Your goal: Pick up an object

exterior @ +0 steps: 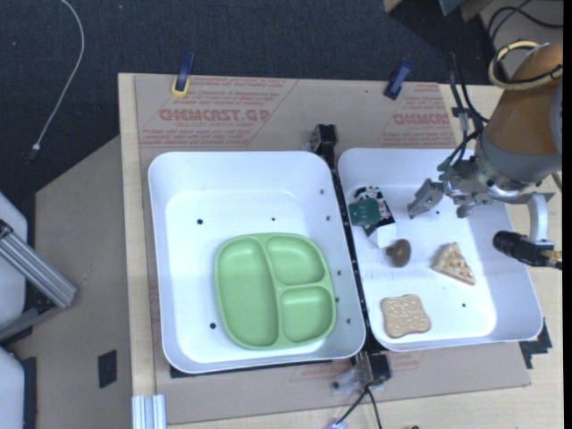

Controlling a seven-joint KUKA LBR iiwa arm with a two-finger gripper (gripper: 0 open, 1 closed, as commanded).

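Observation:
The right bin (509, 324) holds several small items. A green and black toy (367, 209) lies by its left wall, with a white scrap just below it. A brown round lump (399, 253) sits near the middle, a pizza-slice toy (454, 264) to its right, and a tan toast-like square (405, 315) at the front. My gripper (444, 202) hangs over the back of this bin, up and right of the brown lump. Its fingers are spread open with nothing between them.
The left bin (179, 195) carries a green divided plate (273, 289) toward its front. Black clips (323, 138) join the bins at the back and front. Blue clamps (398, 79) pin the cardboard base at the far edge. Cables run along the arm on the right.

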